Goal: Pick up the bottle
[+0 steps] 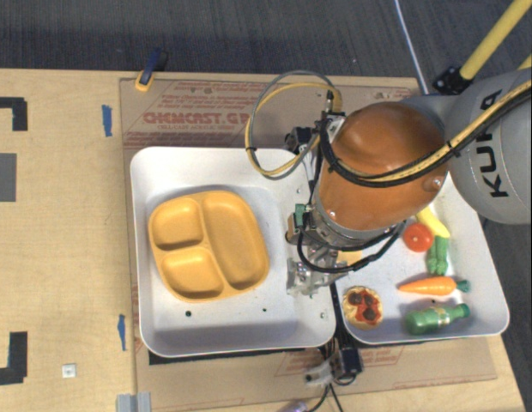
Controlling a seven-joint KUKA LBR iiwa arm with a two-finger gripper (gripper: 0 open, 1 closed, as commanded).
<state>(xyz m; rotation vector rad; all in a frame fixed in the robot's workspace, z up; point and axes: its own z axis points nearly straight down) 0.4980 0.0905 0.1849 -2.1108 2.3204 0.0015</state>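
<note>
I am judging first the danger nearest to the camera. The small green plastic bottle [436, 318] is lying on its side in the right shallow white bin [493, 316], near its front rim and well apart from my tool [307, 273]. My tool is hanging at the right edge of the left shallow white bin [146, 230], so it is not over the bottle at all. I cannot tell if the tool is released or clenched, because the wrist is covering it.

I am thinking three things could go wrong. If I am descending here, I am touching only the bare bin floor or the wall between the bins. Because the bottle is round and lying flat, it may be rolling away under the tool. The orange plastic carrot [429, 287] is lying just beside it, and the small round toy pizza [363, 306] is near, so I may be taking a wrong thing.

I am counting: one bottle, one pizza, one carrot, one yellow plastic divided plate [208, 245] with three compartments, one red tomato [417, 237], one green vegetable piece [438, 254], one yellow piece [432, 222], two bins, one desk [60, 230].
</note>
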